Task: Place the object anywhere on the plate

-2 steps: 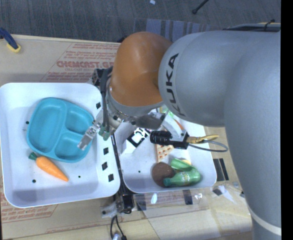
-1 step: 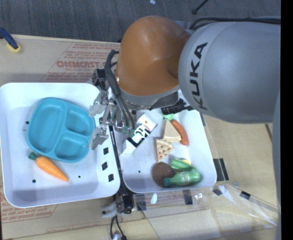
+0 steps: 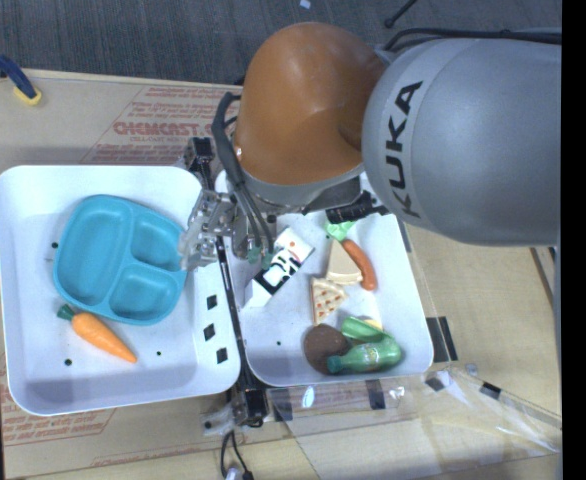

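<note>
Starting in the left bin [image 3: 33, 368], the blue divided plate [image 3: 118, 258] lies flat toward the back, all three compartments bare. Just in front of it sits a toy carrot [image 3: 103, 336], green top tucked against the plate's near rim, orange tip angled out to the right and toward the camera.

Now the middle: the gripper [image 3: 213, 230] hangs over the seam where the two bins meet, right at the plate's right edge. It's a tangle of metal at this angle, so whether it is spread or closed, or carrying anything at all, I cannot tell. What matters for the move ahead is that the plate lies directly to the gripper's left, almost under it, so my read is that a short shift left is all a drop needs.

Over to the right bin [image 3: 418, 328], where the likely candidates wait: a black-and-white box [image 3: 282, 262] nearest the gripper, a toy sausage [image 3: 360, 264], a wedge of sandwich [image 3: 325, 298], a brown round piece [image 3: 322, 343], and a green bottle [image 3: 366, 355] lying on its side.
</note>
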Controlling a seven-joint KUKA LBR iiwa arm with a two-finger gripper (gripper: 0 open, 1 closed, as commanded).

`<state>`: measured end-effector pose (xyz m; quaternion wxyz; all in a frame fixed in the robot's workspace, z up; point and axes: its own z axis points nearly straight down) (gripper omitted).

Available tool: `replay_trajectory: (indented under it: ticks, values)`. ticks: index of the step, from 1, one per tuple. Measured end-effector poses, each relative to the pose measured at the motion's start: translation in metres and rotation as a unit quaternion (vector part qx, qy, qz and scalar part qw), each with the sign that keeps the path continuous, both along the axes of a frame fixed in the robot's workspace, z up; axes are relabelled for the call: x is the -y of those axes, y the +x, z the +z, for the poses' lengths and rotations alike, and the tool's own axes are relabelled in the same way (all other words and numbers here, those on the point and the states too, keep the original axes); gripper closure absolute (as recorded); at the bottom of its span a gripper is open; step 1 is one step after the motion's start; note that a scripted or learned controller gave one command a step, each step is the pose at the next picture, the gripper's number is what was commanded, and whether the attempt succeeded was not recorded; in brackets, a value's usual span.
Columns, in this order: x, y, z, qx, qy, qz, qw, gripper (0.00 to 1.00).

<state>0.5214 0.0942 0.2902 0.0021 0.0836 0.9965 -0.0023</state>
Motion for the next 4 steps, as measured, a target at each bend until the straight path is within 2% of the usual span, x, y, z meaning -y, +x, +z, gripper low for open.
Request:
replay_trajectory:
  ticks: [1,2,3,4]
  values:
    - [-0.006,0.039,-0.125,-0.008,0.0000,-0.045,0.9990,1.00]
    - [0.051,-0.020,-0.098,-0.003,0.0008,-0.002,1.0000,1.00]
    - [0.004,-0.045,-0.099,-0.005,0.0016,-0.049,0.9988,1.00]
    - [-0.001,-0.012,-0.090,-0.002,0.0017,-0.306,0.9521,1.00]
